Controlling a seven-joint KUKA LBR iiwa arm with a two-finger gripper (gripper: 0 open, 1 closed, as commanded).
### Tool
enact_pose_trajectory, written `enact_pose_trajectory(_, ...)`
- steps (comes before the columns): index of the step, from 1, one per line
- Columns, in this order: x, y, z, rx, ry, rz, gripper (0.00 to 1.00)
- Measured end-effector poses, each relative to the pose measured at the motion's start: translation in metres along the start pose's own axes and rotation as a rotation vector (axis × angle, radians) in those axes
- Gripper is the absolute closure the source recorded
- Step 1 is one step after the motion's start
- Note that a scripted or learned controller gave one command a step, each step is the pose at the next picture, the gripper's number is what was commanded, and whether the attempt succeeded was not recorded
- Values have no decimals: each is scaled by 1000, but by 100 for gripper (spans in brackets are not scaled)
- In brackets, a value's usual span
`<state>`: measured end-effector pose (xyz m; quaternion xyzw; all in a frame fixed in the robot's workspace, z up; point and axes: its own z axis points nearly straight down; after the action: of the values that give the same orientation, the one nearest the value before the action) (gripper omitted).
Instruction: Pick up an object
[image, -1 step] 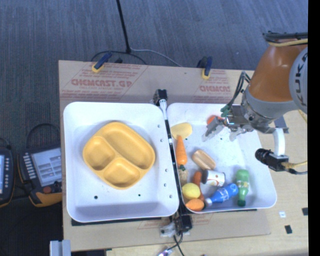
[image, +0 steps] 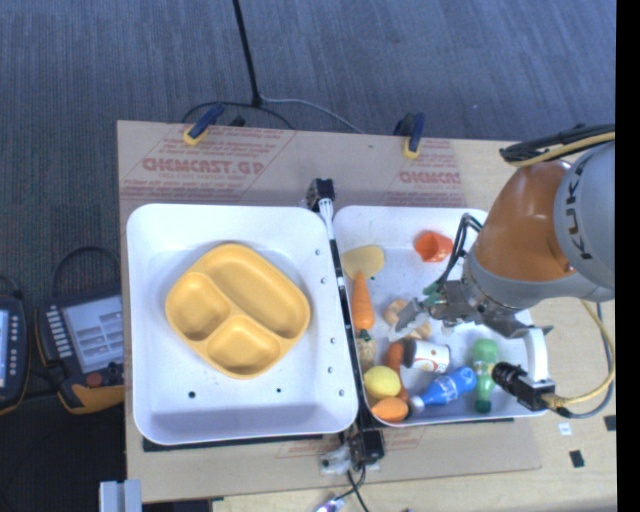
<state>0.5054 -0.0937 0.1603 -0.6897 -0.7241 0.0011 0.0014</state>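
Orange and grey, the arm dips its claw (image: 412, 315) into the right bin (image: 400, 228), spread fingers pinching nothing. Just below it a cup (image: 431, 354) lies toppled, likely the target; carrot (image: 361, 303) left, lemon (image: 381, 381) farther below.

Yellow tray (image: 237, 308) in the left bin (image: 150, 400), arm (image: 545, 235) above the right bin (image: 400, 225), gripper (image: 418, 318) low over toys right of the tray, carrot (image: 362, 302) closest to it, lemon (image: 381, 381), blue bottle (image: 447, 388), green bottle (image: 484, 372) farther right
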Motion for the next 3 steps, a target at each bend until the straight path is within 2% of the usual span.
enact_pose_trajectory(1,-4,-18,60,-2,0,-184,0)
enact_pose_trajectory(2,-4,-18,51,-1,1,-183,100)
enact_pose_trajectory(3,57,-6,-24,-4,-1,-439,100)
